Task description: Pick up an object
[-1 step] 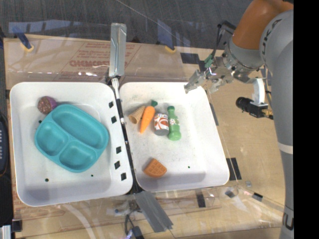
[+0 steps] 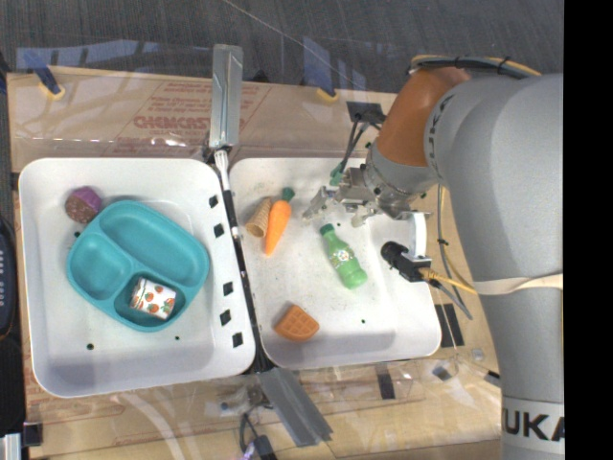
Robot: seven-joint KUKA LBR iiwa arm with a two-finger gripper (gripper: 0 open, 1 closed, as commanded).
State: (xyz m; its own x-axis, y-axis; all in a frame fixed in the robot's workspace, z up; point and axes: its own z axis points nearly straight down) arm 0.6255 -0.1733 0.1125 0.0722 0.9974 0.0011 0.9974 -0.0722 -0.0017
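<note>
The bottle (image 2: 343, 256) lies flat in the right bin (image 2: 407, 329), cap toward the far-left, long axis slanting down to the right. The arm (image 2: 479, 151) bends in from the right, its tool (image 2: 337, 202) just above the cap; whether it is open, I cannot tell. A carrot (image 2: 277, 224) lies left of it.

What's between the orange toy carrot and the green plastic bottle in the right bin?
Camera view: bare white bin floor separates the orange toy carrot from the green plastic bottle.
</note>
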